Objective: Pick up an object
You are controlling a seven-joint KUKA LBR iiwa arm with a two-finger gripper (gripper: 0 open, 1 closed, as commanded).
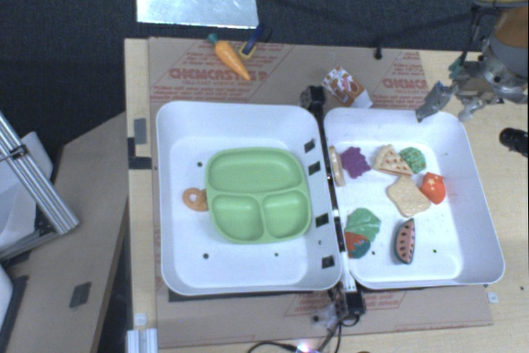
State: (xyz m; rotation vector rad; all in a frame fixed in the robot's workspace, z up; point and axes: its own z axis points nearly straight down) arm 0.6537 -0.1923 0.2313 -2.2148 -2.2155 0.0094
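**Approach stage: claw above the right bin's far corner, nothing gripped**

Poised at the far right corner of the right bin (475, 202): claw (450, 103), spread, pinching nothing. Still to pick. Next move, by judgement: down and left toward the toy food, then a close around one piece.

Scattered in that bin: a purple grape bunch (355, 161), knobbly; a flat tan cracker (407, 197); a red strawberry (433, 188), rounded; a watermelon slice (403, 242), dark and narrow; a green leafy piece (362, 223). All small, moulded, probably plastic, likely slippery.

In the left bin (178, 136): a smooth green divided plate (258, 194), a pretzel (195, 199) beside it. On the bench (149, 70), a carrot (231, 59).
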